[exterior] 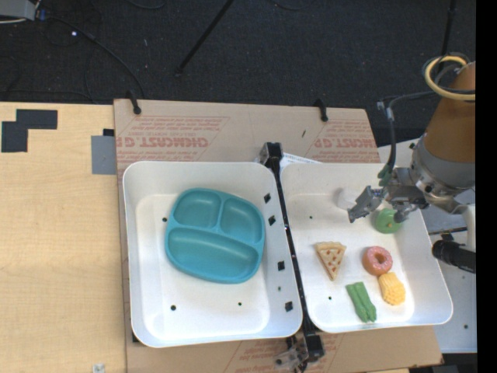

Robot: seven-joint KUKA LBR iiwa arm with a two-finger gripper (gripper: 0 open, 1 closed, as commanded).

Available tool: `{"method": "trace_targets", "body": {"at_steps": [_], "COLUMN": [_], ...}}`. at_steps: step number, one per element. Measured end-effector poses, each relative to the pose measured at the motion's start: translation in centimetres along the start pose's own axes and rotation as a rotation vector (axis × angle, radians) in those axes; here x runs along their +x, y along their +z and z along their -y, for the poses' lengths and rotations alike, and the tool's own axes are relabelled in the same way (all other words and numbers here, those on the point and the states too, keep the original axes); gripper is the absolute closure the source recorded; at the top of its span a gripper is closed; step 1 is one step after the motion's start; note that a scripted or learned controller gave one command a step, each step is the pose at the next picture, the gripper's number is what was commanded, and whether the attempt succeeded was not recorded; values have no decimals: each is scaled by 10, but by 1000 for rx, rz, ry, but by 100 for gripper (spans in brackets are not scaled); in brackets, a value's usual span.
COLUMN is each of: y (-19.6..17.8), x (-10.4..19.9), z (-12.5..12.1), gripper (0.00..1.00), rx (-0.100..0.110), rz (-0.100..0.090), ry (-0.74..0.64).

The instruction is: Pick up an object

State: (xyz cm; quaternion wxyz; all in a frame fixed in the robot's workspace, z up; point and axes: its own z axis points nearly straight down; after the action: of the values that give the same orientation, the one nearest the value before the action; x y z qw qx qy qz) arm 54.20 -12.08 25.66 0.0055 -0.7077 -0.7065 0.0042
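Nearest us in the right bin [435, 309], we are seeing a green bean [361, 301] and a corn cob [392, 289], then a donut [378, 260] and a pizza slice [331, 259] a little further back. Beyond them, we are hovering our gripper [382, 207] beside a green round object [386, 221], which is lying just under the wrist. Its jaws are hard to read, so we cannot tell their state. We are risking a closure beside the round piece, nudging it to roll away. The arm is covering part of it. The teal plate [214, 235] is sitting in the left bin [147, 317].
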Motion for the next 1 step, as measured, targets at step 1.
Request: {"method": "trace_targets", "body": {"at_steps": [1], "y": [-6], "x": [0], "z": [-2], "gripper": [0], "rx": [-10], "rz": [1], "ry": [-2]}}
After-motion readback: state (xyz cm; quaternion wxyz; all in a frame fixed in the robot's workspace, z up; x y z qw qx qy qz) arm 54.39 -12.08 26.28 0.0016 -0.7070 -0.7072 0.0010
